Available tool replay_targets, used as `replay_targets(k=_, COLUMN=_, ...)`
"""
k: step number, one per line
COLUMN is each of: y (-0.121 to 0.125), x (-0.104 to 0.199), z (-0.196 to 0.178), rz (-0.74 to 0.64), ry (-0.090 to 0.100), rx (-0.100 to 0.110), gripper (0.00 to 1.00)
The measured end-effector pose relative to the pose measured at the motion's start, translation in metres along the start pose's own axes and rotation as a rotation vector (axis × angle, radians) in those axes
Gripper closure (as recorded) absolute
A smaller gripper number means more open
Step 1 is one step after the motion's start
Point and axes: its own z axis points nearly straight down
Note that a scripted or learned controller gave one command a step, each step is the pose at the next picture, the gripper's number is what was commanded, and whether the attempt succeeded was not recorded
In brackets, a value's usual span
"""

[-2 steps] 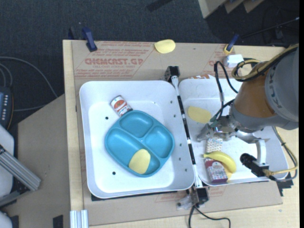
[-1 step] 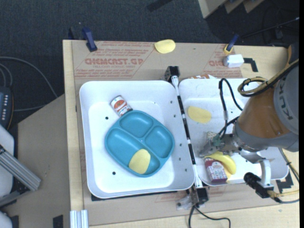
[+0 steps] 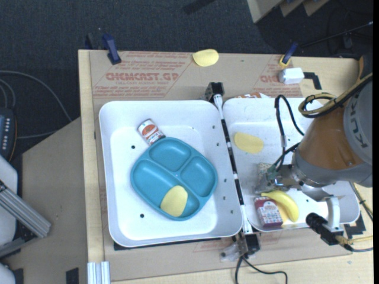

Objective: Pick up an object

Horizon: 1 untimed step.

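The banana (image 3: 284,204) is lying in the right bin (image 3: 260,108), near its front edge, just beside the gripper (image 3: 273,179), which is hanging low over the bin floor at the end of the grey arm (image 3: 331,152); how the gripper is set cannot be told from this angle, and nothing is showing as held. A small red packet (image 3: 268,213) is sitting against the banana on its left side, at the bin's front corner. Farther back in the same bin a pale yellow chip-like piece (image 3: 248,142) is lying flat, well apart from the gripper. Across the black divider strip, the left bin (image 3: 118,176) is holding a blue sectioned plate (image 3: 172,176), turned at a slant, with a yellow rounded object (image 3: 174,200) resting in its front compartment. A small red-and-white can (image 3: 150,131) is lying on its side just behind the plate. Both bins are sitting on a tan board (image 3: 148,73) printed with red lettering; a yellow oval piece (image 3: 205,57) is lying on the board's far edge, and blue clamps (image 3: 110,48) are gripping that edge. Dark carpet is surrounding the bench.
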Motion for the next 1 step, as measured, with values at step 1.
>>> replay_targets(k=1, y=0.0088, x=0.0621, z=-0.1503, rz=-0.003, ry=0.000, rx=0.000, gripper=1.00)
